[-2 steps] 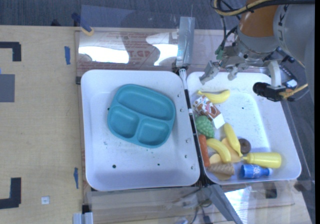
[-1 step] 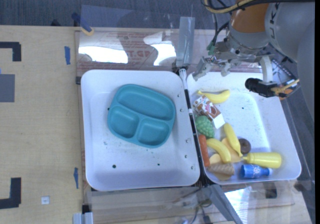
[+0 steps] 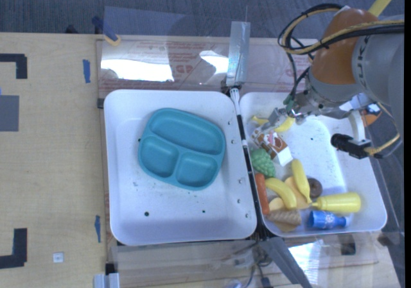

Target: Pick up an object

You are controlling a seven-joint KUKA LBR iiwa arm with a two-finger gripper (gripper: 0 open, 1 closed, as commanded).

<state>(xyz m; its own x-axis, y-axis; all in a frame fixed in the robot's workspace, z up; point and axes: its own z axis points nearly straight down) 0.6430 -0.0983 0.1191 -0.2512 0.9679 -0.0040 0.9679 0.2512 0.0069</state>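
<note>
Over the right bin [image 3: 369,177], the gripper [image 3: 280,117], its fingers' state unclear to me, is hovering just beyond the toy pile [image 3: 292,187], which is lying nearer.

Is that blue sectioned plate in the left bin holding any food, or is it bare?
Bare. The blue plate lies flat in the left bin, and all three sections show plain blue. The toy food is in the right bin.

Open white floor around the blue divided plate [image 3: 182,147] in the left bin [image 3: 122,171], lower half widest. Crowded along the right bin's [image 3: 376,206] left and lower edges: yellow bottle [image 3: 337,203], blue can [image 3: 326,220], bananas [image 3: 286,190]. Bare patch right of centre, upper right blocked by the arm [image 3: 359,56].
</note>
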